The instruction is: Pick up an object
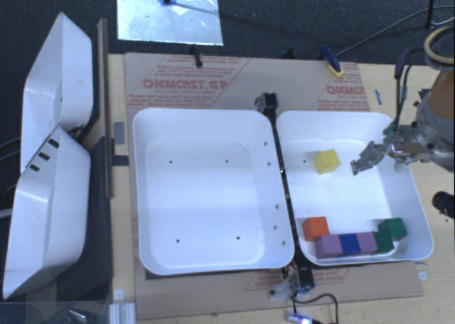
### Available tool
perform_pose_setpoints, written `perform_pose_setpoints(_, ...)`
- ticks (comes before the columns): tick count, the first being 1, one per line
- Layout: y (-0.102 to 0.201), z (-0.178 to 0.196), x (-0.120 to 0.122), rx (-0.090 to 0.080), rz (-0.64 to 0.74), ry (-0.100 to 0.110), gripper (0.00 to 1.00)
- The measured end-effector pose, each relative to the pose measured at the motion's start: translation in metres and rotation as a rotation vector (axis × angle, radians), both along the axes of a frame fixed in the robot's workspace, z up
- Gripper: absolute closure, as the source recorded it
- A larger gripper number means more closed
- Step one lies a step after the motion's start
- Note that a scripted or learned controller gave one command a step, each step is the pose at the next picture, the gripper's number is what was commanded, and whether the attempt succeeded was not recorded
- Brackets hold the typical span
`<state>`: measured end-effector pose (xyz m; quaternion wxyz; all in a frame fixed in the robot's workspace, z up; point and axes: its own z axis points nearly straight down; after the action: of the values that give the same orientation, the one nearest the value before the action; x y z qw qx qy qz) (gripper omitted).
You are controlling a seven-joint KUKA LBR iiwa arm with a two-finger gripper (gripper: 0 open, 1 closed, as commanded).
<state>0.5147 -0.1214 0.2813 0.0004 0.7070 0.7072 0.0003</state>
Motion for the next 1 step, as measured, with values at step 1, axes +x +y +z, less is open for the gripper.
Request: perform_pose_setpoints(1, -0.0048, -0.1709, -0.0127, 0.002, -0.001, 0.014, 0.0)
